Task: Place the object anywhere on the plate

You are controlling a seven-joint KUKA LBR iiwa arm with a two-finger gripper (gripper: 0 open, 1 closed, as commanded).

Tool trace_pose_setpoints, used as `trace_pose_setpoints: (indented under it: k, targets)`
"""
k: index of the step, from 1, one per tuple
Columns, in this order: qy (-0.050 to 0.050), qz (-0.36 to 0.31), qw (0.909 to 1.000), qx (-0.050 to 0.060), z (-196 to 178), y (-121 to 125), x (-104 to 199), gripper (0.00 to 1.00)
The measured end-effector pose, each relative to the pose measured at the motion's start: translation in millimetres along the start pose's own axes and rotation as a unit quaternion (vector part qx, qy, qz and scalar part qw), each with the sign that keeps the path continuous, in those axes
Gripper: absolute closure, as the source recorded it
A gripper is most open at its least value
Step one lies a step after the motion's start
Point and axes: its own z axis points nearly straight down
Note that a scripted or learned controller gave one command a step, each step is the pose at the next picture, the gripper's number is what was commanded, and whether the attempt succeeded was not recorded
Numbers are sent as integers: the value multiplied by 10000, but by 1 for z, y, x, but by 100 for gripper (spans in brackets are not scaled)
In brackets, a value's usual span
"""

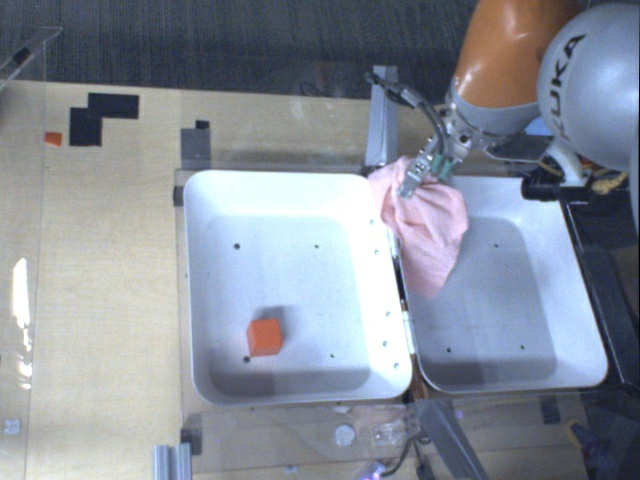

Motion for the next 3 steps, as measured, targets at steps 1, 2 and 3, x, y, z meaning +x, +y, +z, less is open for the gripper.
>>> trace_pose_setpoints:
  k: [1,2,3]
  targets:
    - [8,-1996,9799,-4,11,17,50,100]
    - [9,-3376,9413,-11,15,37,85,100]
    - [17,-3404,9403,-7,21,59,138,100]
